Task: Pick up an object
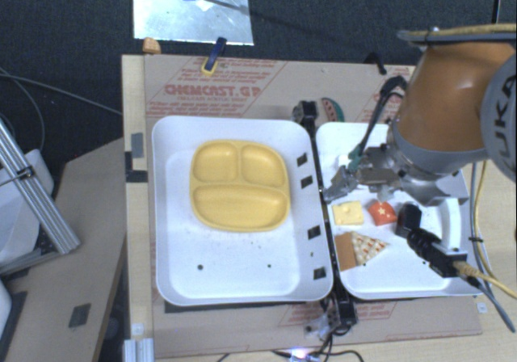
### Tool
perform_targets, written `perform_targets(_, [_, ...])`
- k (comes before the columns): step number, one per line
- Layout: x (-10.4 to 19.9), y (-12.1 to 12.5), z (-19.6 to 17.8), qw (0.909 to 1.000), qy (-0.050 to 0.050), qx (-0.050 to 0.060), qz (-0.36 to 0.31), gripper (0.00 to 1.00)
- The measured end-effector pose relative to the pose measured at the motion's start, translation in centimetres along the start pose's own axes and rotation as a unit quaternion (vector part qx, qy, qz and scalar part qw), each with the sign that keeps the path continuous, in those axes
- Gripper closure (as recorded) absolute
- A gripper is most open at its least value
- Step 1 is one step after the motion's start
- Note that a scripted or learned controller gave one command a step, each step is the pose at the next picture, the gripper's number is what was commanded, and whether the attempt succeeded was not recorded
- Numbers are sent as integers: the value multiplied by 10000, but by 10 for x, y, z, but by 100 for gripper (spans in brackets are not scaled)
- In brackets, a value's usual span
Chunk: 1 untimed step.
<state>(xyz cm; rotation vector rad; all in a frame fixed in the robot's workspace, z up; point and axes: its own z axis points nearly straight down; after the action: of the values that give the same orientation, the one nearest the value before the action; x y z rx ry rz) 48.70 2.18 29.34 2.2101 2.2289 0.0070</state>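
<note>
The desk (242, 86) is seen to carry two white bins, the left bin (174, 271) occupied by a yellow divided plate (240, 186). The arm (456, 106) is positioned over the right bin (404, 279), where a cheese square (348, 212), pizza slice (361, 249) and red piece (383, 212) are noted. The claw (343, 181) is recorded at the bin's left edge, just above the cheese; its opening cannot be told, and nothing is seen held.

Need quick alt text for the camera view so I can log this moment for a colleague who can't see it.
The grey and orange arm reaches in from the right over the right bin, its gripper just above a yellow cheese-like square, a red piece and a pizza-like slice. The left bin holds a yellow divided plate.
</note>
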Motion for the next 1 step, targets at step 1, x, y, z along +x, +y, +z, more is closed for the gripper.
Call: perform_targets(1, [-2, 2, -9, 10000, -1, -8, 4, 100])
